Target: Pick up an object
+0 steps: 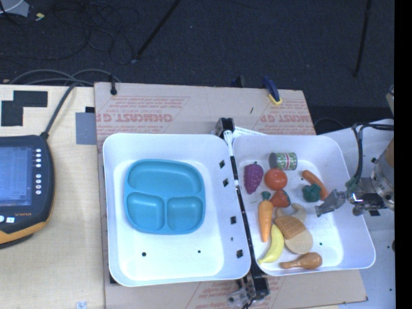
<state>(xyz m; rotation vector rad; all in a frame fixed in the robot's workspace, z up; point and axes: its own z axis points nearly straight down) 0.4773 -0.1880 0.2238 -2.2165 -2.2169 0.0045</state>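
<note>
Camera view, from above at a slant. Worktop (64, 262): pale surface under a cardboard sheet (193, 108) bearing two white bins side by side.

Left bin (119, 153): one blue divided plate (165, 195), three compartments, lying flat near the middle.

Right bin (344, 243): toy foods clustered in its left and middle part.
- purple grapes (253, 176), beside the dividing wall
- green can (283, 161), on its side, toward the far end
- tomato (275, 179), just beside the grapes
- carrot (265, 219), lengthwise, next to a banana (274, 245)
- bread slice (294, 232), touching the banana
- brown drumstick (301, 261), nearest the front wall
- small orange carrot (315, 182) above a dark green piece (311, 193)

Tool (335, 203): reaches in over the right bin's right side, near the green piece; nothing visible between its fingers; how far open, cannot tell.

Handheld control pendant (19, 185): at the worktop's left edge.
</note>
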